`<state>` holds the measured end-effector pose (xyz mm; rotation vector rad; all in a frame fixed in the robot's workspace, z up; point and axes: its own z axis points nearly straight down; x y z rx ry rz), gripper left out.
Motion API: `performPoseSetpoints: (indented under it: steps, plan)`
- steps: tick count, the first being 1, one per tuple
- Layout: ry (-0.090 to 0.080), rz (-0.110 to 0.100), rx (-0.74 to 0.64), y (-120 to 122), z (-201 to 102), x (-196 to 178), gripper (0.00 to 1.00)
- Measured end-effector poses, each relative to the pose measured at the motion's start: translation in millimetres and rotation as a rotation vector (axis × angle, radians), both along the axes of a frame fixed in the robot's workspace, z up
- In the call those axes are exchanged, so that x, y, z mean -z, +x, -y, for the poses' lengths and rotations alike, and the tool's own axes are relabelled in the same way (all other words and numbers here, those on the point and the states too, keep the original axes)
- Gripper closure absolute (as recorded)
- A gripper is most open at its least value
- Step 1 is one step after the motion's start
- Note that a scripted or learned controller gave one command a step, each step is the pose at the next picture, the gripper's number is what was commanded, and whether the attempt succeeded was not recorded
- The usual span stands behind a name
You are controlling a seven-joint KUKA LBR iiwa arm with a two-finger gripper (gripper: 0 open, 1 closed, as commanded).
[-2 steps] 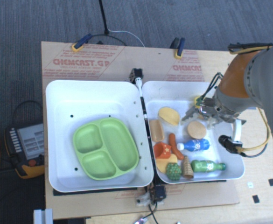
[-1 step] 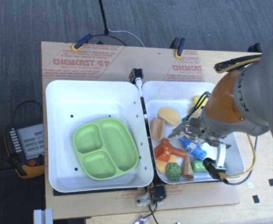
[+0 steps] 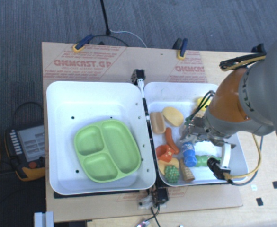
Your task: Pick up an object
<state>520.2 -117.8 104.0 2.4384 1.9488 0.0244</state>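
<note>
The arm reaches into the right bin (image 3: 240,148), claw (image 3: 191,135) low over a blue bottle (image 3: 189,155) beside the carrot (image 3: 171,139); its grip can't be made out.

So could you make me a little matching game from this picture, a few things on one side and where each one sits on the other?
Things:
1. green divided tray
2. blue bottle
3. yellow lemon-shaped toy
4. broccoli toy

Places:
A. near the front edge of the right bin
B. in the left bin
C. toward the back of the right bin
D. just below the end effector, mid right bin

Pairs: 1-B, 2-D, 3-C, 4-A
</note>
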Motion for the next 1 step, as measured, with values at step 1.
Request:
performPoseSetpoints:
  steps: [1]
  plan:
    - [0.004,-0.025,-0.052,-25.8,-60.2,-144.2,1.0]
